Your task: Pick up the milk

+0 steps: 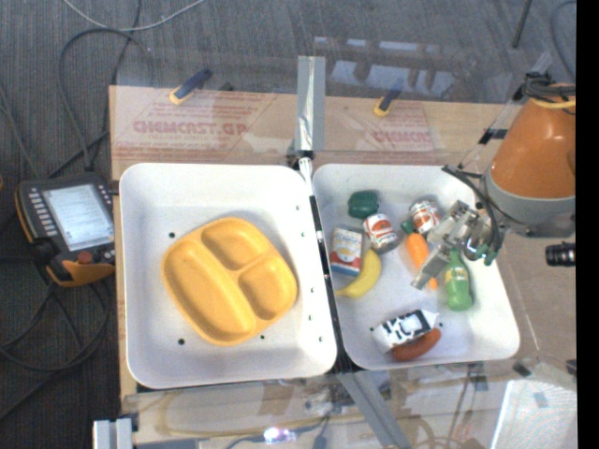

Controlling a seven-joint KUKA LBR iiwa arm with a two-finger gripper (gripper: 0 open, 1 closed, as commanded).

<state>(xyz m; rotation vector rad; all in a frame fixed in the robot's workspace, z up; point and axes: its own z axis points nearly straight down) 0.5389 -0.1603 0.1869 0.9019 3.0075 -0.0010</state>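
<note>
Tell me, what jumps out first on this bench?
The big yellow divided tray lying alone in the left bin. Then the right bin, crowded with small groceries, among them a banana and a black-and-white milk carton, with the claw reaching in from the right above an orange carrot.

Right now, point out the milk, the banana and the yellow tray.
milk (345, 251): camera view, front of the carton.
banana (362, 278): camera view, middle of its curve.
yellow tray (229, 279): camera view, central divider.

One fixed camera looks down at a slant on both white bins (225, 181), moderately near.
</note>
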